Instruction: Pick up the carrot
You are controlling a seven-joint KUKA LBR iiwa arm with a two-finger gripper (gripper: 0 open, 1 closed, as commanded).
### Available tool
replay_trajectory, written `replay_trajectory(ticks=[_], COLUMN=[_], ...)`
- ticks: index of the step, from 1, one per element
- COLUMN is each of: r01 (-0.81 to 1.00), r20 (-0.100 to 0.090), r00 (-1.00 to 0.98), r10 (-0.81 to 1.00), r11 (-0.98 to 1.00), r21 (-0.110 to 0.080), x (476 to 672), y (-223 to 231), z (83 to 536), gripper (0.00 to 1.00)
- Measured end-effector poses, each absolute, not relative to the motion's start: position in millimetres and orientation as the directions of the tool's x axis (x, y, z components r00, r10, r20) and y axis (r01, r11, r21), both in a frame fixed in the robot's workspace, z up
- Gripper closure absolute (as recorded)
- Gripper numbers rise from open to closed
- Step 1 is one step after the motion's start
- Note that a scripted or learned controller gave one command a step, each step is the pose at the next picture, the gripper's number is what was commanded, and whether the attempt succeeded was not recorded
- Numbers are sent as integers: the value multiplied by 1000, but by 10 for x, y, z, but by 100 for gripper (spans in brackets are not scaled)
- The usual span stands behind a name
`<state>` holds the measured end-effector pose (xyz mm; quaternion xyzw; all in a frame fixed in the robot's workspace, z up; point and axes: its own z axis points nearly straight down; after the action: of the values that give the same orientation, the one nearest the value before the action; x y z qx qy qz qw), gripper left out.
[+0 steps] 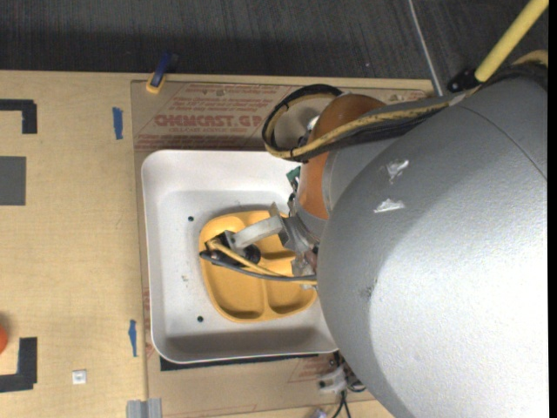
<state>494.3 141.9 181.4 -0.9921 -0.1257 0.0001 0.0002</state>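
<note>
1. Frankly, I can't find the carrot from up here. My guess is that it lies in the part of the bin (174,172) that the arm (435,259) covers.
2. A small green scrap (294,176) shows at the arm's edge near the bin's far right corner. I can't tell whether it belongs to the carrot.
3. The gripper (292,233) is down low over the yellow tray (231,301), which sits in the bin. I can't tell whether it is open or closed, and I see nothing held in it.
4. I judge this to be the reach-and-grasp step, with no pickup confirmed.
5. The next move calls for a clear sight of the carrot. I'd then want the gripper centred over it, closing along its narrow width and lifting straight up, clear of the tray's ridges.
6. The cardboard (218,103) under the bin has red print reading "CHEMCAST", followed by letters I can't make out. A smaller line above it is too blurred to read.
</note>
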Motion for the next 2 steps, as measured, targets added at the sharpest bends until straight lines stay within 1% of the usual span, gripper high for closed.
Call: replay_trajectory(ticks=[1, 2], r01=[200, 228], r20=[-5, 0], r00=[980, 974], r10=[200, 228], r11=[-980, -974], r21=[-3, -1], x=[4786, 4791], y=[853, 1299], z=[1842, 1900], gripper=[100, 100])
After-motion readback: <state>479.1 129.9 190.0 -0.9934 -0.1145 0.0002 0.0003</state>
